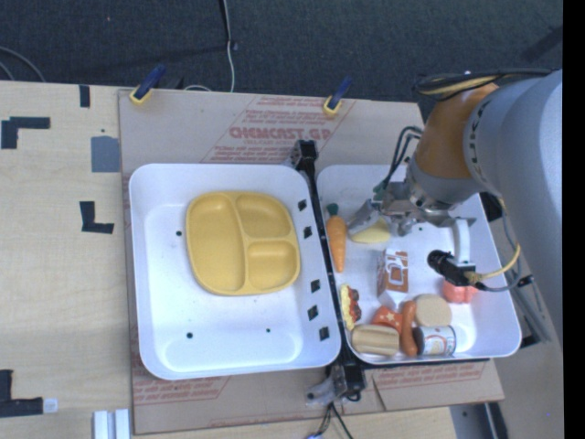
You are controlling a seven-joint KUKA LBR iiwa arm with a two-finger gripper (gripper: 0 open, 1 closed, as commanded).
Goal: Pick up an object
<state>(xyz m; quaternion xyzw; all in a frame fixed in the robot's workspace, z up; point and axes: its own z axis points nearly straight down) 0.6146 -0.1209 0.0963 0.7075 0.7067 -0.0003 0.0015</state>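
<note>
Nearest us, the right bin (501, 332) holds toy food; the gripper (373, 214) hovers over it, jaw state unclear; the left bin (155, 245) holds a yellow divided plate (243, 242).

Robot lab bench, set up for picking trials.

Told by a grey arm (512, 144) with orange band, reaching over two white bins (146, 245) clamped onto a printed board (265, 131) with clips (144, 88); toy food (336, 242) and a yellow tray (244, 242) as test items; black tape marks (91, 216) on the wooden top (55, 291); cable (224, 26) across dark carpet (320, 26).
</note>
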